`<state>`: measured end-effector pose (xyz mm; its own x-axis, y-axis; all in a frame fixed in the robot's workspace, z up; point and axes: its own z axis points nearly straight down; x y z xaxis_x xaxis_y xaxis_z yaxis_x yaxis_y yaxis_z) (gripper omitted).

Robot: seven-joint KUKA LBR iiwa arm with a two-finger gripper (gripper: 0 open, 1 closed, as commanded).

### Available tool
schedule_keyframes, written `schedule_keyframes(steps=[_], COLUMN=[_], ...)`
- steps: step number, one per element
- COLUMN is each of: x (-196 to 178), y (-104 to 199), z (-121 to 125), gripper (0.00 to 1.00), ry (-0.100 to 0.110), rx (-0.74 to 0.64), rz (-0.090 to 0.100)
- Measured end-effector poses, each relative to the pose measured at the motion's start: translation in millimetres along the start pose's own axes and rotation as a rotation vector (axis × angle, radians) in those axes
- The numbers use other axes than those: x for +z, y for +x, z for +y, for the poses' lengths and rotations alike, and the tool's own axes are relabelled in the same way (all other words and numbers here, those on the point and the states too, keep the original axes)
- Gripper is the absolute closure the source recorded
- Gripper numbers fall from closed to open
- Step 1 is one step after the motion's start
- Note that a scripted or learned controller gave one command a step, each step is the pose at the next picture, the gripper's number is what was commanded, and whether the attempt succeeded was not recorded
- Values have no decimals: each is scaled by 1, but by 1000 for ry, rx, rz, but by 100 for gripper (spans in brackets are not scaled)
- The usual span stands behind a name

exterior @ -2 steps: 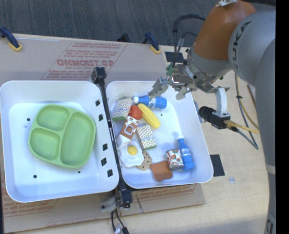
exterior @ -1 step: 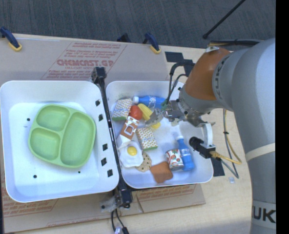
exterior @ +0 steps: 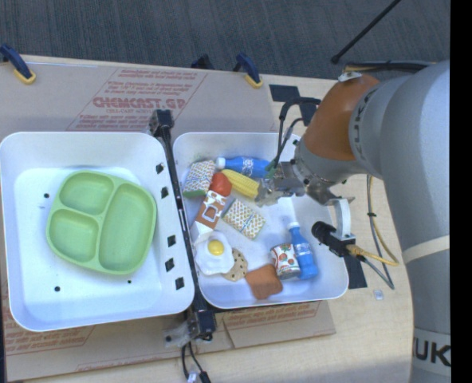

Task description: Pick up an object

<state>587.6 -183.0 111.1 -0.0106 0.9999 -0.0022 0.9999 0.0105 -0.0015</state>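
Observation:
The right bin (exterior: 332,282) holds several toy foods. My gripper (exterior: 271,187) hangs low in the bin's upper middle, right beside the yellow corn (exterior: 243,184) and just below a lying blue bottle (exterior: 249,166). A checkered packet (exterior: 244,218) lies below and to the left of the gripper. Further left a red ketchup bottle (exterior: 214,201) lies beside a green striped packet (exterior: 197,178). The wrist hides what sits directly under the gripper.
Toward the bin's front lie a fried egg (exterior: 213,250), a cookie (exterior: 236,266), a brown toast slice (exterior: 262,282), a red-patterned can (exterior: 284,260) and a second blue bottle (exterior: 302,254). The left bin (exterior: 13,294) holds a green divided plate (exterior: 102,222). Cables hang at the bin's right wall.

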Motion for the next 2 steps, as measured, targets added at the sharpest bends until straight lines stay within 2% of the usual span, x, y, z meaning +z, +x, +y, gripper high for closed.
schedule_keyframes(steps=[1, 2], x=[0, 17], y=[0, 66], z=[0, 59], gripper=[0, 0], ry=[0, -1], rx=[0, 9], rz=[0, -8])
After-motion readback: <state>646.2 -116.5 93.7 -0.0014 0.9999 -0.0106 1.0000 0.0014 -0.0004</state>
